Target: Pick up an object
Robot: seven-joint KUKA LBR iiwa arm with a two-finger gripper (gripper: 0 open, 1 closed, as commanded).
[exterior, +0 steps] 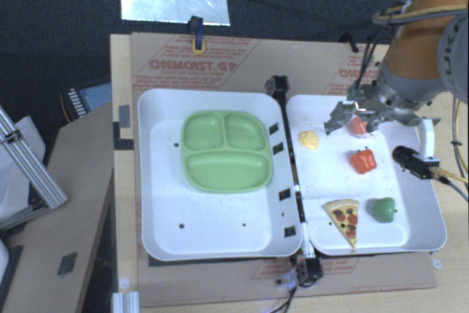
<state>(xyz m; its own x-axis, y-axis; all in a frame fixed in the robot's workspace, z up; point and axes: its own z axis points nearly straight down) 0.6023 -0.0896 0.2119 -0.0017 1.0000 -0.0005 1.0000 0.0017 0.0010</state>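
Arm: the grey arm with an orange band (429, 7) reaches in from the right and hangs over the far part of the right bin.
Hand: the two-finger hand (355, 119) is low over the right bin, its grey fingers (335, 118) spread apart around a small red-orange object (358, 127) (part hidden by the hand); the fingers are parted and nothing is seen lifted between them.
Right bin: the shallow white right bin (425, 231) holds five small toy foods.
Yellow piece: a small rounded yellow toy (309, 139) lies near the bin's left wall, just left of the hand.
Red pepper: a red toy pepper with a green stem (363, 160) lies in the middle of the bin, near the hand and apart from it.
Pizza: a triangular toy pizza slice (344, 218) lies at the near edge.
Green pepper: a green toy pepper (383, 209) lies right of the pizza slice, apart from it.
Left bin: the shallow white left bin (157, 223) carries a pale green divided plate (226, 152) with three compartments.
Worktop: both bins sit side by side on a brown cardboard-covered worktop (242, 59).
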